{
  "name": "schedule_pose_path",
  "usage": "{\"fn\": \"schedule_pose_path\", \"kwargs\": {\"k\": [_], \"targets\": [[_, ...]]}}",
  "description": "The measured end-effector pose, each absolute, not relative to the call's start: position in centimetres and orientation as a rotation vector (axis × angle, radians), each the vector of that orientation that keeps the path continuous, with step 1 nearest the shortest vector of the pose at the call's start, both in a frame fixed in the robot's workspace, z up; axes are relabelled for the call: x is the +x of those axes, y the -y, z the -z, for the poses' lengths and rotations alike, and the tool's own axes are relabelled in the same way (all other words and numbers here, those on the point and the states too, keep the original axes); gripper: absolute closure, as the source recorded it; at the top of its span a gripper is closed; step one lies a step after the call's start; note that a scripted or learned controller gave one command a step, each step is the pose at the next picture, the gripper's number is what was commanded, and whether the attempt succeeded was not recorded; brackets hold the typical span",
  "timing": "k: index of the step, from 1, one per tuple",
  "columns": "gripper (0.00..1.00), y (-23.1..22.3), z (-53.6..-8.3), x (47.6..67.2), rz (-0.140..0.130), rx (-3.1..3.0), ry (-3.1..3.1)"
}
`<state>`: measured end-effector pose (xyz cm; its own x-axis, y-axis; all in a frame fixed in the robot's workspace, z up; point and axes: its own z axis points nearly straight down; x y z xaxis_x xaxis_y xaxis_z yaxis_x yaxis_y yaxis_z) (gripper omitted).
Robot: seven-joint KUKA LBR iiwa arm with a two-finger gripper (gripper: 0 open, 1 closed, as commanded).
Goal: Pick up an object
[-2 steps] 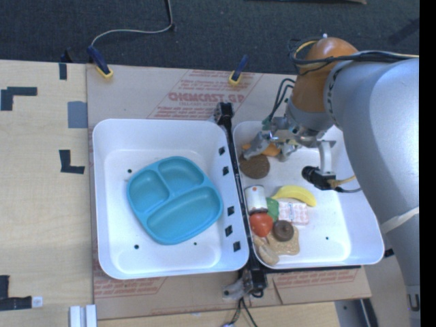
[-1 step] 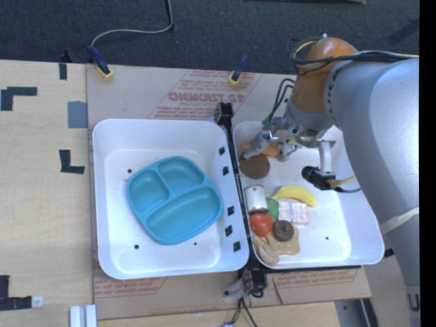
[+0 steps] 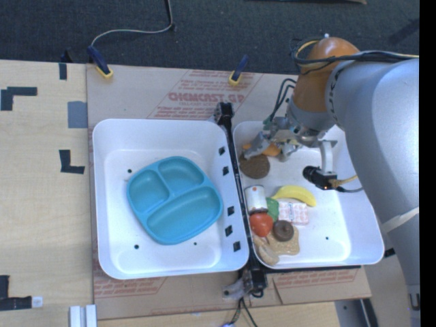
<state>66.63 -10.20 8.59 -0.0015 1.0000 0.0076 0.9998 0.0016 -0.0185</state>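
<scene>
Looking down on the tabletop (image 3: 41,182), you see two shallow white plastic bins side by side; the left bin (image 3: 109,203) carries a light blue plastic plate with three compartments (image 3: 175,199), lying flat near its middle. The right bin (image 3: 354,240) holds the small items; a round dark brown cookie-like disc (image 3: 255,167) lies near its upper left, a yellow toy banana (image 3: 295,195) lies toward the middle, and below them cluster a white cylinder with a red band (image 3: 255,197), a red toy tomato (image 3: 260,223), a pink-and-white packet (image 3: 294,213), a brown ring-shaped doughnut (image 3: 283,231) and a tan flat piece (image 3: 269,252) by the near wall. The grey arm with its orange band (image 3: 327,70) reaches in from your right; its hand (image 3: 267,144) hangs low over the far left part of the right bin, just above the brown disc; you cannot tell from here how it is set, or whether it touches the disc.
</scene>
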Motion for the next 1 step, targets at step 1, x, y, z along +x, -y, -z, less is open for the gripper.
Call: {"fn": "schedule_pose_path", "kwargs": {"k": [1], "targets": [[0.0, 10.06, -8.59, 66.61, -0.015, -2.211, 2.21]]}}
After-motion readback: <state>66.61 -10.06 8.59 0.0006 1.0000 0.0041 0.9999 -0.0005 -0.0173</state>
